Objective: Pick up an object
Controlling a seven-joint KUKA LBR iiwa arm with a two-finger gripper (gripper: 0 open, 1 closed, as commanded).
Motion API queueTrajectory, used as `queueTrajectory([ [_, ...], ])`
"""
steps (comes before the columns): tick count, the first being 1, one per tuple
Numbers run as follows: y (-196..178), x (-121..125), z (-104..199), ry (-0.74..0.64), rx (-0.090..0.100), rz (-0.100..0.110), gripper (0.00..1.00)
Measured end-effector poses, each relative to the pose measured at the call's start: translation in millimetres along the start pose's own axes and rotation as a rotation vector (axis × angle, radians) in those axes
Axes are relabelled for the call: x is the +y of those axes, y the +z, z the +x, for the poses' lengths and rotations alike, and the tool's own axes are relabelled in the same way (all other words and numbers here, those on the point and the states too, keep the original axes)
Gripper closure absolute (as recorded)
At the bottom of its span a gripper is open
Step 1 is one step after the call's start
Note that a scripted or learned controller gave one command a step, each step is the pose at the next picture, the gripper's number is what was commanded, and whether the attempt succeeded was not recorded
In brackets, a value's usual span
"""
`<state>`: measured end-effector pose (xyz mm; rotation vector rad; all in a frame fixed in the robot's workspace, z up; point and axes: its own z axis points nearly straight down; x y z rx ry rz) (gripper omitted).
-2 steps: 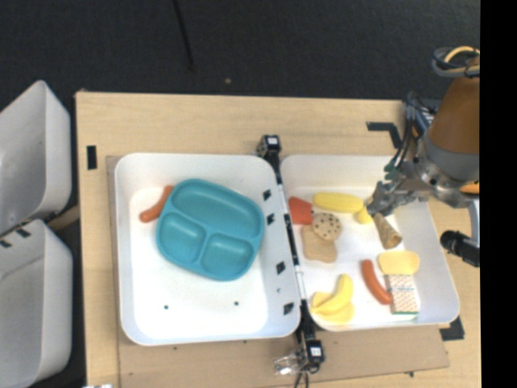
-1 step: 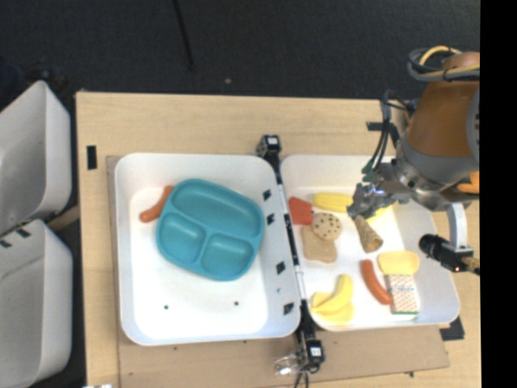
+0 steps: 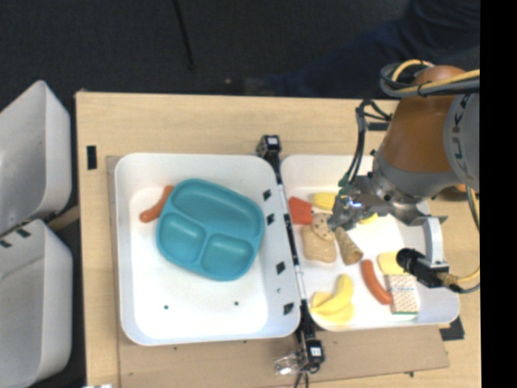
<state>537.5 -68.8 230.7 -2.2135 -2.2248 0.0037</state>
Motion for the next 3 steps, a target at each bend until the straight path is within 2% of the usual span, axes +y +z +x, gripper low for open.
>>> queueTrajectory([
  [1, -1.7, -16.3, 39.2, 0.0, 0.0, 0.0, 1.0],
  [2, 3.2, -25.9, 93.8, -0.002, 0.0, 0.001, 1.0],
  [3, -3.8, -40.6, 99.0, 0.001, 0.0, 0.0, 1.0],
])
